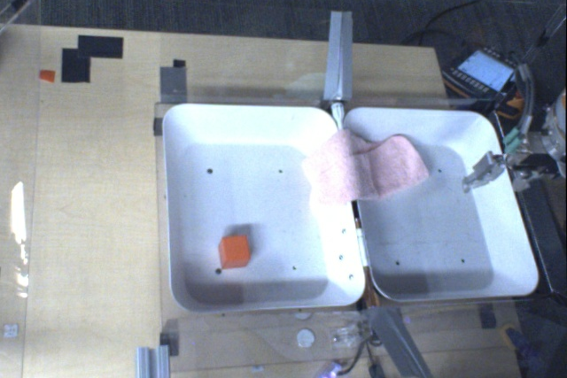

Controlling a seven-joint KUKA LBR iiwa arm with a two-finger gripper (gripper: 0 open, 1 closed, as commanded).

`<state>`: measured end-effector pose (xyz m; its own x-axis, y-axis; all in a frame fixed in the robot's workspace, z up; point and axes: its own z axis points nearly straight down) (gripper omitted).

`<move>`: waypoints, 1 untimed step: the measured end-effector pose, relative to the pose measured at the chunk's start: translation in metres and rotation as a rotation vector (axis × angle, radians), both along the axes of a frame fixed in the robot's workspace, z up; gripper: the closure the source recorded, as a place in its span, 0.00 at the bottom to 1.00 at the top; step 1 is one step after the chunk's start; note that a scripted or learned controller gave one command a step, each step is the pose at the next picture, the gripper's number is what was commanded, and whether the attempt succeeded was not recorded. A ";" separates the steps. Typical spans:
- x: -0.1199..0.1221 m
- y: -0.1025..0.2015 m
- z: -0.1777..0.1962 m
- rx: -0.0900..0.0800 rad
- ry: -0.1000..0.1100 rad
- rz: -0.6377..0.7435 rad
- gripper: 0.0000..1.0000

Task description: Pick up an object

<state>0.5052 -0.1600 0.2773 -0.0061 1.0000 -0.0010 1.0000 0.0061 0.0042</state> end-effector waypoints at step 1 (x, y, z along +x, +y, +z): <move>0.090 0.058 -0.078 0.001 0.001 -0.115 0.00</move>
<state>0.5955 -0.1025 0.1988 0.1083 0.9941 0.0002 0.9941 -0.1083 0.0035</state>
